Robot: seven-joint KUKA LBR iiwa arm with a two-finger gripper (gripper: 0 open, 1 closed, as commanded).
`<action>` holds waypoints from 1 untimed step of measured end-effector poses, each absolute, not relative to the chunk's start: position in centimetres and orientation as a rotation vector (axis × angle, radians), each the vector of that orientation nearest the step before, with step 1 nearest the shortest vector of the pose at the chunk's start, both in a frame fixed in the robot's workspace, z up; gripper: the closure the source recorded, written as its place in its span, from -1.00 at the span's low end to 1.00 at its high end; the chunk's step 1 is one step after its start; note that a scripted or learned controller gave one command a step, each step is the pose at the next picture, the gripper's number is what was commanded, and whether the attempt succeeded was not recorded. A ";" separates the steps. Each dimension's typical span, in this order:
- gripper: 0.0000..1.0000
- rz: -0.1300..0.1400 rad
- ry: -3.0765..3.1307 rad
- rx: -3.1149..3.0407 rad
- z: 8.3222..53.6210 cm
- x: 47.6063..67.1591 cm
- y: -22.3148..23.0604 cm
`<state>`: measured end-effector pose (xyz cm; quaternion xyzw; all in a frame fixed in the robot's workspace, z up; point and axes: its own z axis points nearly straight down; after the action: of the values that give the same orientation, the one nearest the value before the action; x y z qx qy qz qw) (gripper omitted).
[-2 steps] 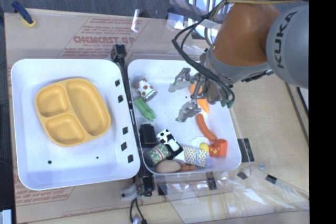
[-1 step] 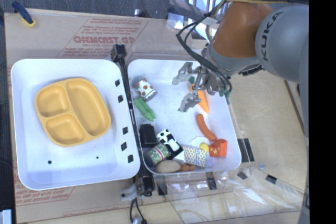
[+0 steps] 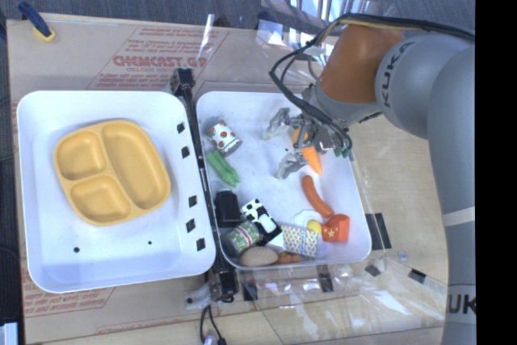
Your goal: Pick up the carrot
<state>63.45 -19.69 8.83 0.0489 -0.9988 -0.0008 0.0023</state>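
Carrot [image 3: 312, 160]: 1, small, orange, tapered, lying slanted in the upper right part of the right bin [image 3: 242, 105], partly covered by the gripper [image 3: 284, 143]. Gripper sits right over it, metal fingers [image 3: 279, 122] spread apart, 1 up-left of the carrot and 1 low beside it; open, carrot not clearly clamped between them. Just below the carrot: 1 orange-red sausage [image 3: 317, 196], angled down-right, apart from it. Further down near the bin's lower right corner: 1 red carton [image 3: 336, 229], 1 fried egg [image 3: 308, 220] touching it. Lower edge cluster: 1 patterned yellow packet [image 3: 297, 240], 1 cow-print item [image 3: 258, 215], 1 green-label can [image 3: 241, 238], 1 tan potato-like piece [image 3: 259, 257], 1 black block [image 3: 226, 207]. Left side of the right bin: 1 green pepper [image 3: 222, 167], 1 small can [image 3: 224, 136] above it. Left bin [image 3: 32, 198]: 1 yellow 3-compartment plate [image 3: 111, 170]. 2 bins total, side by side. Grey arm [image 3: 428, 85] with orange band enters from the right.
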 end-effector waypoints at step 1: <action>1.00 0.002 -3.144 0.164 10.4 63.9 -19.5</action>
<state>63.86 -19.52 10.35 0.0521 -0.9986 0.0006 -0.0033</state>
